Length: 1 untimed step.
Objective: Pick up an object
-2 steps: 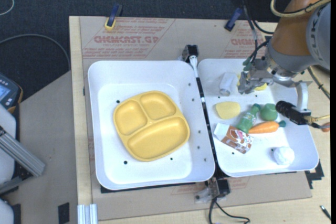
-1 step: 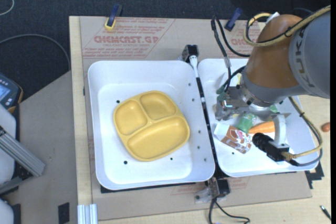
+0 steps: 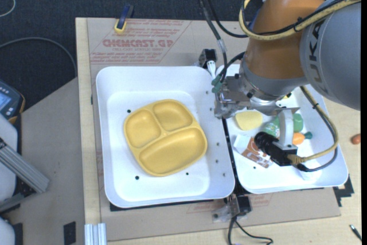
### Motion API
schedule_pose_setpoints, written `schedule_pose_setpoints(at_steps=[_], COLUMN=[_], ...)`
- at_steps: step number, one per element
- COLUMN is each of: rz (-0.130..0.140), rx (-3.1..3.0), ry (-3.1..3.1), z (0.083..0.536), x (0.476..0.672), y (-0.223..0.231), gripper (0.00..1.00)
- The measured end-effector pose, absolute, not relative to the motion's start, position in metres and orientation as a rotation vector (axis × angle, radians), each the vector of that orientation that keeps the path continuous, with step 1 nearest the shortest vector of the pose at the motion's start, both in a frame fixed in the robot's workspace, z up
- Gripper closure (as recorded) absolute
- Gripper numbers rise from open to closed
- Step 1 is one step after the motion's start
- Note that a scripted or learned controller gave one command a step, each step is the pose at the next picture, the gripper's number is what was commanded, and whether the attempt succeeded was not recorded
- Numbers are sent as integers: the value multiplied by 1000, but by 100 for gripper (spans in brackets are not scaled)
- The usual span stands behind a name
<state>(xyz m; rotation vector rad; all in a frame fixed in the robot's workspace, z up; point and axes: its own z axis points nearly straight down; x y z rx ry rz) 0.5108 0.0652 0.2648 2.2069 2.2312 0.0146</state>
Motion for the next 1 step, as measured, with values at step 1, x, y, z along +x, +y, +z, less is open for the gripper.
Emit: schedule_pose_setpoints(at_steps=[1], rz=[4], rx=[2218], ry=[2222], z=[271], x=[511], y=[60], gripper=[100])
